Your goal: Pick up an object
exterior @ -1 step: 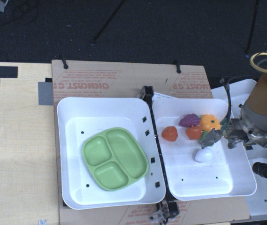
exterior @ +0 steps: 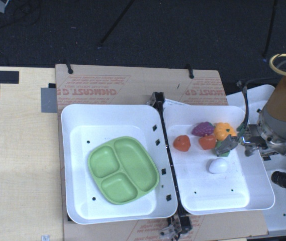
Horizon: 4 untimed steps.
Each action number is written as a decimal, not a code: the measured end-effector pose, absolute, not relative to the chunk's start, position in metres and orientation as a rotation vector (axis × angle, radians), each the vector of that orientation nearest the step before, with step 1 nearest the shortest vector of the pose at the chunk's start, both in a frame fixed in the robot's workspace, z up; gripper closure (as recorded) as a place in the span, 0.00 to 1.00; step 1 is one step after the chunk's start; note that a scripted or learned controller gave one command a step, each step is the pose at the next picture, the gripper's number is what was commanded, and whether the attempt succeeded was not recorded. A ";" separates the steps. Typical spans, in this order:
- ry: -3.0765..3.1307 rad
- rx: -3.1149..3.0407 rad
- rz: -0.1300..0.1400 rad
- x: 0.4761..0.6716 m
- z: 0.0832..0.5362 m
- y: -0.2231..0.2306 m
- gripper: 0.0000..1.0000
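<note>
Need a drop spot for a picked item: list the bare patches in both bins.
Right white bin: bare floor along the near side, below the white egg-shaped object, and the strip by the divider under the red tomato-like toy. Crowded at the far side around the purple grape cluster, orange toy and gripper. Left white bin: margins around the green divided plate.

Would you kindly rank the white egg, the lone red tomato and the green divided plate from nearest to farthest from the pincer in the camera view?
1. White egg: right bin, just below the pincer.
2. Red tomato: right bin, toward its left wall.
3. Green plate: left bin, farthest away.
</note>
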<state>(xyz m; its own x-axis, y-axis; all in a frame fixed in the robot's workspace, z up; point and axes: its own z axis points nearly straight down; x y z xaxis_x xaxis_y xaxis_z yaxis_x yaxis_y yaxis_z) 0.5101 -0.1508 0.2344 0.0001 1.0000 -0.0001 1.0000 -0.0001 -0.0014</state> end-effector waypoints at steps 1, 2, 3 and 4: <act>-2.216 -2.216 0.006 0.504 0.177 -0.142 0.00; -2.214 -2.217 0.006 0.503 0.125 -0.131 0.00; -2.218 -2.222 0.002 0.503 0.086 -0.130 0.00; -2.212 -2.228 0.000 0.503 0.099 -0.131 1.00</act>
<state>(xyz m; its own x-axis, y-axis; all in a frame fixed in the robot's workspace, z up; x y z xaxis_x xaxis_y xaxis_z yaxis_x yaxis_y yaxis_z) 0.5034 -0.1313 0.0987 0.0072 1.0000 0.0011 1.0000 -0.0072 -0.0010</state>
